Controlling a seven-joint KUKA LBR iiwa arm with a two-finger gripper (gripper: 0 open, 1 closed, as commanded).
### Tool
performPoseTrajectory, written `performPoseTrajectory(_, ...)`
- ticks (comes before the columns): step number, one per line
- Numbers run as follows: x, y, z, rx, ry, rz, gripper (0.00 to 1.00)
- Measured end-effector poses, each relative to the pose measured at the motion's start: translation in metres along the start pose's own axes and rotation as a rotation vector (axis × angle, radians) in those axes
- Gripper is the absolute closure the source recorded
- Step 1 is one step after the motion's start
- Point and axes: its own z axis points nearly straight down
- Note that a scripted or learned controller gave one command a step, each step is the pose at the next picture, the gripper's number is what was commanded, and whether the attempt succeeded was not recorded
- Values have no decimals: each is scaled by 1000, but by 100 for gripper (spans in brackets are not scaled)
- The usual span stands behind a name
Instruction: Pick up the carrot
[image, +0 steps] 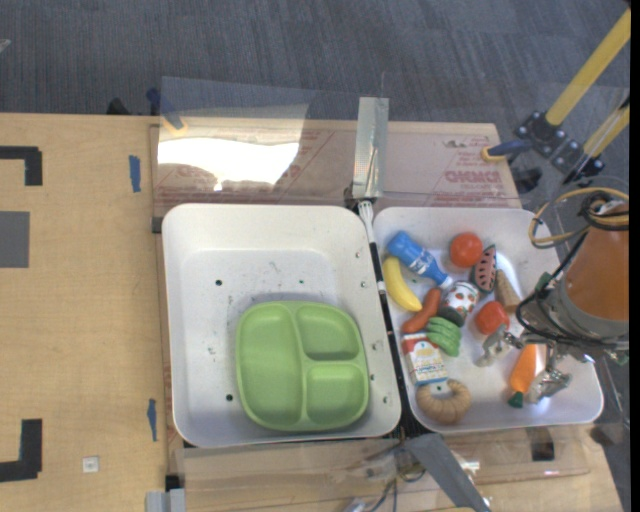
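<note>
A: Carrot (524, 368): right bin (585, 405), front right, tip toward the bin's front edge.
B: Gripper (522, 362): fingers open astride it, not closed. Judgement: centre on the body, then close.

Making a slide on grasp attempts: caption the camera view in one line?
Gripper low in the right bin at the carrot; green divided plate in the left bin.
</note>
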Motion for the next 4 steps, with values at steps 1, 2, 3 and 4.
performPoseTrajectory(1, 14, -5, 0, -2, -4, 65, 0)
performPoseTrajectory(2, 13, -3, 0, -6, 3, 271, 0)
performPoseTrajectory(3, -12, 16, -1, 4, -2, 150, 0)
performPoseTrajectory(4, 14, -9, 1, 1, -6, 295, 0)
